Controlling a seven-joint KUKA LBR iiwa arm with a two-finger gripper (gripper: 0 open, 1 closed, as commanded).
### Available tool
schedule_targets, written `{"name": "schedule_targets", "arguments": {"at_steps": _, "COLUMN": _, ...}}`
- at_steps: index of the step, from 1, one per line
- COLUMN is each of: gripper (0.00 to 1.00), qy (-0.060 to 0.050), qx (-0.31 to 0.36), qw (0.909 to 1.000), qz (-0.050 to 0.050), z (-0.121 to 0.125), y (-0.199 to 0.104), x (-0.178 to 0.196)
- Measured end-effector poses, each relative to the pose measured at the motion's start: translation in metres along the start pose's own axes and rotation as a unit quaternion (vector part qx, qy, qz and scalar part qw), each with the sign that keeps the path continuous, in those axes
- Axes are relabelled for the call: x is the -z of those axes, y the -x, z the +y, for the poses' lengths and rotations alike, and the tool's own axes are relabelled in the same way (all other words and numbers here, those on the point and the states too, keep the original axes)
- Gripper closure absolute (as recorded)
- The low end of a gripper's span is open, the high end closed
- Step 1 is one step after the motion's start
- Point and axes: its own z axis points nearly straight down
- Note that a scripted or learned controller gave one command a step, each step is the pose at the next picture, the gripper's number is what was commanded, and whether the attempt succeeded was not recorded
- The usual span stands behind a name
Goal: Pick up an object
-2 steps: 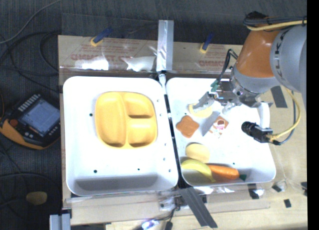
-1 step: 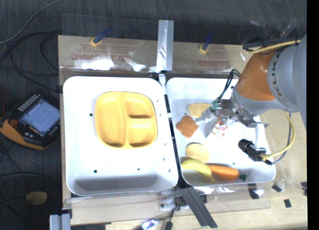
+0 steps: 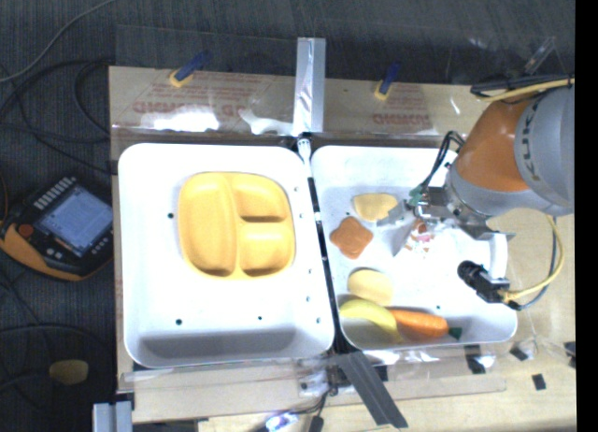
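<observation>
Two white bins point(image 3: 131, 234) are set on a bench over dark carpet, a yellow tray point(image 3: 235, 223) at left; carrot point(image 3: 418, 324), yellow and orange pieces lie lower right beneath the gripper point(image 3: 418, 224), whose state cannot be told.

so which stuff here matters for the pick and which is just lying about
For the pick:
gripper
right bin
orange block
yellow slice
carrot
banana
pale yellow piece

Lying about:
left bin
yellow divided tray
handheld controller
clips
</observation>
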Motion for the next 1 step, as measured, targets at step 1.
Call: {"name": "schedule_targets", "arguments": {"at_steps": 1, "gripper": 0.0, "qy": 0.003, "qx": -0.008, "qw": 1.0, "qz": 0.001, "z": -0.0016, "y": 0.0041, "x": 0.0001}}
